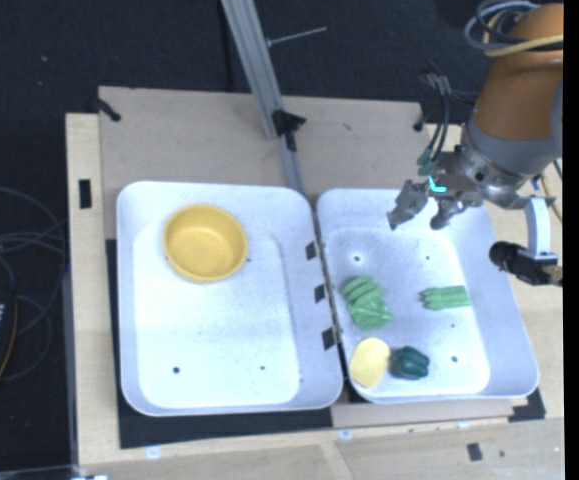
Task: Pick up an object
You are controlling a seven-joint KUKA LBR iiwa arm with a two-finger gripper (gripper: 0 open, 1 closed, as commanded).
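Fingers (421, 214) spread, seemingly empty — above right bin (474, 268), arm edge-cropped

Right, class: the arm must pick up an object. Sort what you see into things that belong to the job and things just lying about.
Belonging to the job:
pincer, above the right bin
light green ridged item
green oblong item
yellow item
dark green item

Just lying about:
yellow bowl in the left bin
slanted metal rail
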